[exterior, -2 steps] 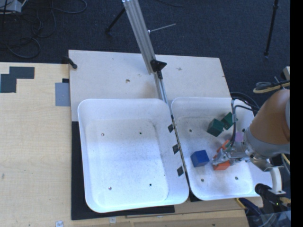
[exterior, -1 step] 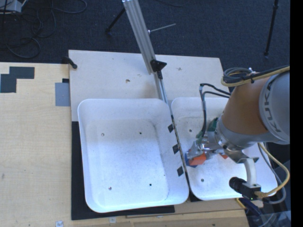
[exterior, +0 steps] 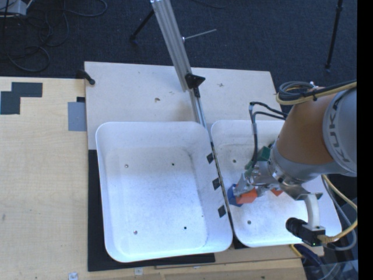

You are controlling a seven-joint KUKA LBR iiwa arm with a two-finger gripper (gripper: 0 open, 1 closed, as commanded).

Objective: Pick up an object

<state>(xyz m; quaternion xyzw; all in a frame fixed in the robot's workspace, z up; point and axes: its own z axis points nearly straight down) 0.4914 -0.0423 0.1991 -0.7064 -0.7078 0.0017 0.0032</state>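
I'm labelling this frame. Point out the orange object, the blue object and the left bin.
orange object (exterior: 248, 196): camera view, its middle.
blue object (exterior: 235, 198): camera view, its visible left part.
left bin (exterior: 100, 134): camera view, upper-left rim.

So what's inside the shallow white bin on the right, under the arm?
In the right-hand shallow white bin, a small orange object and a blue object lie beside the gripper. The grey arm covers the rest of that bin.

Two shallow white bins sit side by side on the tabletop (exterior: 145, 89): the left bin (exterior: 154, 191) and the right bin (exterior: 236, 139). One grey arm (exterior: 317, 139) reaches over the right bin. Beneath it lie one orange object (exterior: 247, 196), one blue object (exterior: 234, 198), and one small red piece (exterior: 276, 192).
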